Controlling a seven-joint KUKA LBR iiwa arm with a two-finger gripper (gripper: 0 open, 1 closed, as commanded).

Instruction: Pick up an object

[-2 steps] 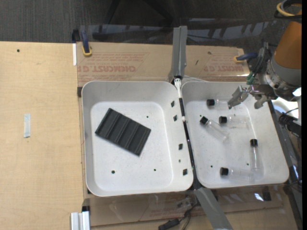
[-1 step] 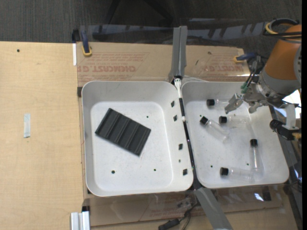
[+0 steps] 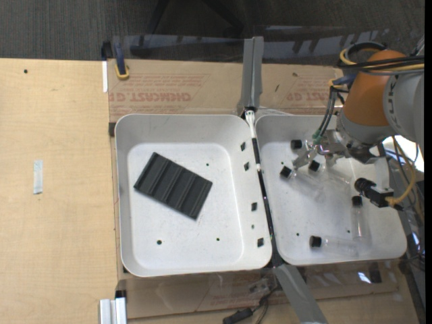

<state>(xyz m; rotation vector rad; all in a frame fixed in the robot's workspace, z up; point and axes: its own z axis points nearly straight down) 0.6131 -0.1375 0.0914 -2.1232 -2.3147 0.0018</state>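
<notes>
The arm (image 3: 378, 93) reaches in over the right bin (image 3: 391, 248), and its pincer (image 3: 316, 155) hangs low near that bin's upper left part. The metal parts there are small and blurred against the white floor, so I cannot tell whether the pincer is apart or together, and nothing can be seen held in it.

Several small things lie in the right bin, all placed here by the pincer. Three small black pieces sit close around it: one just above and left (image 3: 295, 144), one just beside it to the right (image 3: 314, 166), and one lower left (image 3: 285, 173). A further black piece (image 3: 315, 241) lies well below, near the bin's front wall. A dark fitting (image 3: 368, 189) on a cable sits to the right; whether it belongs to the rig or is loose cannot be told. In the left bin (image 3: 128, 201), well apart to the left of the pincer, lies a dark ribbed slab (image 3: 173, 185), flat and turned at a slant.

By my reading, the step in hand is the approach or the grasp itself, aimed at one of the black pieces nearest the pincer. The next move calls for closing squarely on one piece, then lifting straight up. The pieces look small and easy to nudge aside, so a miss seems quite possible.
</notes>
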